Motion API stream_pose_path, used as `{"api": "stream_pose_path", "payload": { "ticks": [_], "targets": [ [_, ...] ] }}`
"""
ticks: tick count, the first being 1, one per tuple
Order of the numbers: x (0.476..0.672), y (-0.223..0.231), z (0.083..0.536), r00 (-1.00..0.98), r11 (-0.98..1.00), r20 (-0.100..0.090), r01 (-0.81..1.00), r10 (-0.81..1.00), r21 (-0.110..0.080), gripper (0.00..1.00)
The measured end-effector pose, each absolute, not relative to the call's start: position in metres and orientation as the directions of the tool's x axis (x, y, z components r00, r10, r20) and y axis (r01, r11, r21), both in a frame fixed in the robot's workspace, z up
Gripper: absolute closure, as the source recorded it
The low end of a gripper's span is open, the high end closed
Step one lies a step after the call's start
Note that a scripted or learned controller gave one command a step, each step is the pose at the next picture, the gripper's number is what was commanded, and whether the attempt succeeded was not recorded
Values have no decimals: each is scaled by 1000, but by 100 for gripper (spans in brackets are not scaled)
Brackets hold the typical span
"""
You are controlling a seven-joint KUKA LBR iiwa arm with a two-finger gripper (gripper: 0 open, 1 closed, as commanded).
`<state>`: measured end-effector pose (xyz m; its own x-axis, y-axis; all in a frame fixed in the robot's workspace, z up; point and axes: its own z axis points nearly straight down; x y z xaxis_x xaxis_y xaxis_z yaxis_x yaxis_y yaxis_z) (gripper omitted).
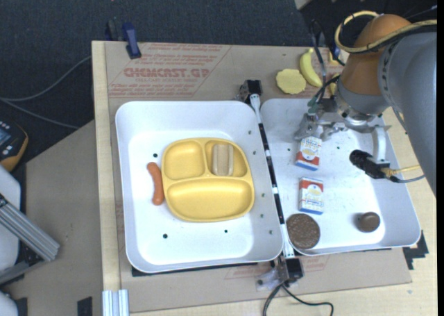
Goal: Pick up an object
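Note:
My gripper hangs over the far part of the right bin, open with nothing between its fingers. Just in front of it lies a small white, red and blue carton. A second carton of the same kind lies nearer the front. A round brown cookie sits at the bin's front left corner, and a small brown lump at the front right. The grey arm with its orange band comes in from the upper right.
The left bin holds a yellow divided plate with a tan roll in its far right compartment, and an orange sausage beside the plate. A banana and a yellow piece lie behind the right bin.

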<state>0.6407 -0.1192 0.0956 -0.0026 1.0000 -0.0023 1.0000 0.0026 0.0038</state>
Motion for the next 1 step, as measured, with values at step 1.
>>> {"api": "stream_pose_path", "payload": {
  "ticks": [1],
  "targets": [
    [574,-60,191,-6,6,4,1000,1000,3,100]
  ]
}}
